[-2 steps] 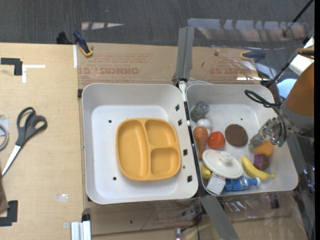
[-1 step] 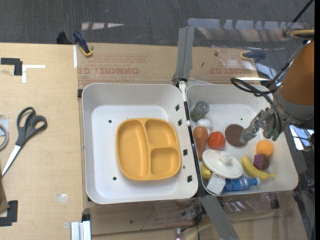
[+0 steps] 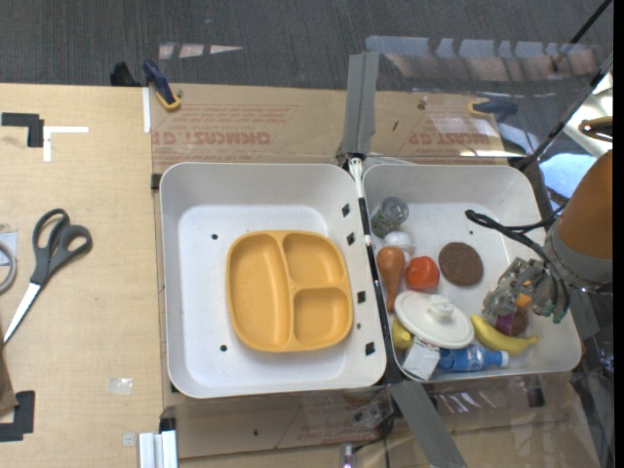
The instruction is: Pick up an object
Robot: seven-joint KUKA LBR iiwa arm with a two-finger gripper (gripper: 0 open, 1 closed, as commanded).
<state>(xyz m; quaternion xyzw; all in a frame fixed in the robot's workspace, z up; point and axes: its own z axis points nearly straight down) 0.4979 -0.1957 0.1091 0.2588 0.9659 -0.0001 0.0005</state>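
The right bin (image 3: 441,171) holds a brown disc (image 3: 460,263), a red tomato-like ball (image 3: 422,273), an orange carrot-shaped piece (image 3: 391,269), a white round lid (image 3: 435,319), a yellow banana (image 3: 499,334), a blue bottle (image 3: 468,360) and a small grey metal cup (image 3: 393,213). My gripper (image 3: 522,297) is down at the right side of this bin, just above the banana's right end. A small purple and red object (image 3: 505,308) lies right at the gripper's tip; whether it is gripped is unclear.
The left bin (image 3: 190,261) contains a yellow divided plate (image 3: 290,290). A black cable (image 3: 499,225) loops over the right bin near the arm. Scissors (image 3: 44,259) lie on the wooden bench to the far left.
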